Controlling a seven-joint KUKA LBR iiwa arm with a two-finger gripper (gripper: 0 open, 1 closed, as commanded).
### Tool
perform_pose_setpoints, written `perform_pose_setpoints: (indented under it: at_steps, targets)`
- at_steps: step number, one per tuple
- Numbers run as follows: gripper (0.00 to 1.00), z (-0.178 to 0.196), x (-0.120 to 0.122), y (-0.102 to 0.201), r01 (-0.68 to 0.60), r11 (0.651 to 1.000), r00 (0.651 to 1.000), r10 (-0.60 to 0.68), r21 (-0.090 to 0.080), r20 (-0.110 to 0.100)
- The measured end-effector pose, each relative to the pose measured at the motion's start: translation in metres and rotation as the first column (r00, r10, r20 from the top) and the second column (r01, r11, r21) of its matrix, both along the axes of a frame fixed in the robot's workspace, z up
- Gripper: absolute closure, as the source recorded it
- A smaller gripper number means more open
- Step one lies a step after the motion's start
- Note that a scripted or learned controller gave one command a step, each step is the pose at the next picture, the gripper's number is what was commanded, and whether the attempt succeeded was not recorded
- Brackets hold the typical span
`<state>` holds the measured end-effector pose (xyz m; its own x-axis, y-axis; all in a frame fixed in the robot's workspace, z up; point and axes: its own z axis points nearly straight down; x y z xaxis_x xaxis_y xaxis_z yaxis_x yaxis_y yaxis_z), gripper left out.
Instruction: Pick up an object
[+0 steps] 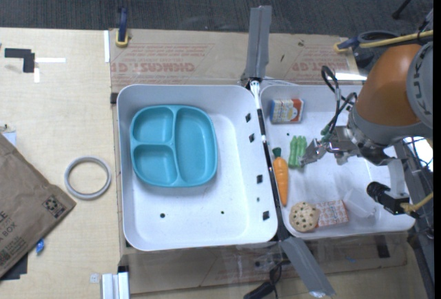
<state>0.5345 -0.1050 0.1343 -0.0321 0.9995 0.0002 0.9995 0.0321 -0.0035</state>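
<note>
Inspection of the single overhead view. The grey arm with the orange band reaches in from the right over the right-hand white bin [386, 225]. Its gripper [311, 153] sits low in that bin, just beside the green bean-pod toy [297, 151]. The jaws point toward the pod; whether they are wide or narrow cannot be told at this resolution, and nothing is visibly held between them.

Candidate objects, all lying in the right bin: the green pod toy; an orange toy carrot [281, 180] against the left wall of that bin; a round brown cookie with dark chips [302, 216] near the front; a flat pink-and-white packet [333, 213] touching or just beside the cookie; and a small carton with blue and orange print [286, 111] toward the back.

The left-hand white bin [200, 225] carries a turquoise three-compartment plate [173, 146]. A grey tape ring [87, 176] lies on the table [55, 118] to the left, well apart from both bins.

Assessment: the approach appears complete or nearly so, with the pod the likely target. Grasp and lift remain outstanding; no object is yet raised.
</note>
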Motion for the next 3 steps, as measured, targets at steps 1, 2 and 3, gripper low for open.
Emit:
perform_pose_setpoints:
  at_steps: [1,2,3]
  targets:
    - [0.00,-0.044,0.048,0.011,0.055,0.998,0.998,-0.055,-0.001,0.001]
    - [1.00,-0.035,0.048,0.010,0.059,0.998,0.998,-0.059,-0.001,0.000]
    - [1.00,0.092,0.083,0.016,-0.123,0.992,0.992,0.123,-0.002,0.003]
